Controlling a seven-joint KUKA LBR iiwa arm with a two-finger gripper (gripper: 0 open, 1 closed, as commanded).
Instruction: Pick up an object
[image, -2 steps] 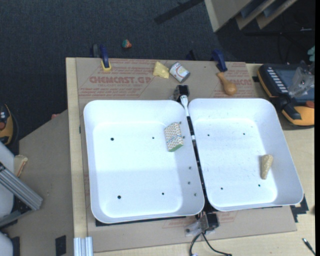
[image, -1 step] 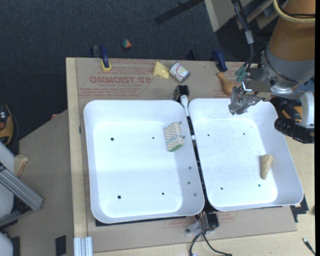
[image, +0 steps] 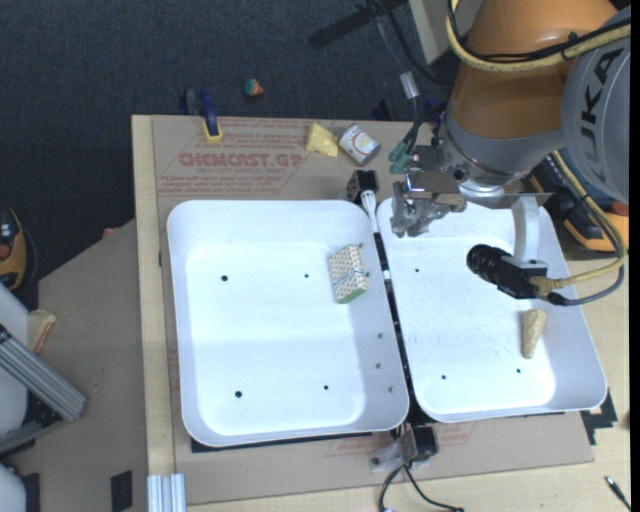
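Observation:
A small patterned box (image: 347, 273) with a green edge lies in the left bin (image: 270, 400), near its right wall. A tan, elongated piece (image: 532, 331) rests in the right bin (image: 480, 395) toward its right side. My gripper (image: 408, 222) hangs over the right bin's far left corner, close to the divider between the bins. I see nothing between its fingers. The box lies to the left of the gripper and a little nearer the camera, across the divider.
A black cylindrical part (image: 500, 269) with a cable juts over the right bin. On the bench behind the bins lie a yellow wedge (image: 322, 141), a small white box (image: 359, 144) and a blue-and-yellow clamp (image: 209, 115).

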